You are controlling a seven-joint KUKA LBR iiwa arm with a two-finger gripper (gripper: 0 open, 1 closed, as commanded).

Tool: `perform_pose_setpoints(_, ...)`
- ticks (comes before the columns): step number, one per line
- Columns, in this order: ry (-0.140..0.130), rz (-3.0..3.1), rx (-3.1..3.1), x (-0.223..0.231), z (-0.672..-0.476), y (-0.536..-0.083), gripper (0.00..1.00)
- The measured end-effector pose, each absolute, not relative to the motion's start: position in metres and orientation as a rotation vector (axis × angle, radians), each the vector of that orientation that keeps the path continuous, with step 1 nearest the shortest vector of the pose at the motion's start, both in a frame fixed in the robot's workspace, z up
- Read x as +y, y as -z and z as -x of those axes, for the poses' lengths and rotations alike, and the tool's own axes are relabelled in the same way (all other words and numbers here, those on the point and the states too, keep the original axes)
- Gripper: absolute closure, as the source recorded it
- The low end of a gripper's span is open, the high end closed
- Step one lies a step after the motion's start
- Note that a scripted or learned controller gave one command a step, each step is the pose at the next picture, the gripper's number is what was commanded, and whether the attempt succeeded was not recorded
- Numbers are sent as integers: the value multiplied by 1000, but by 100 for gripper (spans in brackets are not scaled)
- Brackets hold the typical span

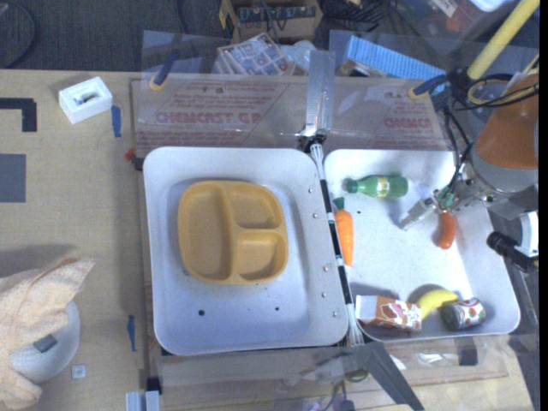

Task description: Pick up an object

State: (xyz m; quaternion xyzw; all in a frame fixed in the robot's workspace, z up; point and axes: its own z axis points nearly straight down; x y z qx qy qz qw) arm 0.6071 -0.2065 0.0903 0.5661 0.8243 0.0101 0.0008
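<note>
Sausage (pixel 445 229), small, reddish-orange and glossy, lies at 3 o'clock in the right bin (pixel 492 268). Gripper (pixel 441 200) sits just above it; its grip state I cannot tell.

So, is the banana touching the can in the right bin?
Touching. The camera view shows the banana's right end meeting the can near the right bin's front edge, with no white floor between them.

- The arm (pixel 505 135) comes in from the right edge, its orange band lying above the grey wrist.
- The wrist tilts down and to the left — toward the lower middle of the picture.
- The gripper (pixel 428 208) hangs low, its metal fingers (pixel 414 216) pointing left; the spread between them is too small to read.
</note>
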Motion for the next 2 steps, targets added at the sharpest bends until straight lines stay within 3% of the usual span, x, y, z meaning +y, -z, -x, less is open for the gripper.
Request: perform_pose_setpoints(2,-29,-1657,2663,-209,-578,-91,0)
